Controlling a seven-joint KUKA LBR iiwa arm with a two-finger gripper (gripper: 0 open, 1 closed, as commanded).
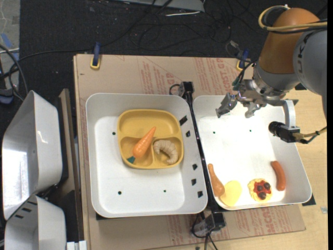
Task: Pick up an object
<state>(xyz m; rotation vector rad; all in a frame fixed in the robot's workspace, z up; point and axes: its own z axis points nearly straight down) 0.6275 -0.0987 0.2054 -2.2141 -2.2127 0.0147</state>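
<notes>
Desk [135, 74]: a brown board is seen under two shallow white bins set side by side.
Left bin [104, 191]: it is placed just left of the right bin, the two rims touching along the middle.
Right bin [244, 150]: taken as the landmark; its upper half is bare white.
Arm [291, 40]: it is held over the right bin's upper right corner.
Yellow plate [151, 120]: it is laid in the left bin, well left of the right bin; a carrot [144, 142] and a pale shrimp [167, 151] are carried in its compartments.
Pincer [237, 107]: it is hung above the right bin's upper edge, fingers spread apart, with nothing between them.
Sausage [279, 175]: at the right bin's lower right wall.
Orange drumstick [215, 180]: near the right bin's lower left corner.
Yellow disc [232, 191]: just right of the drumstick, by the right bin's lower edge.
Small pizza toy [260, 189]: between disc and sausage.
</notes>
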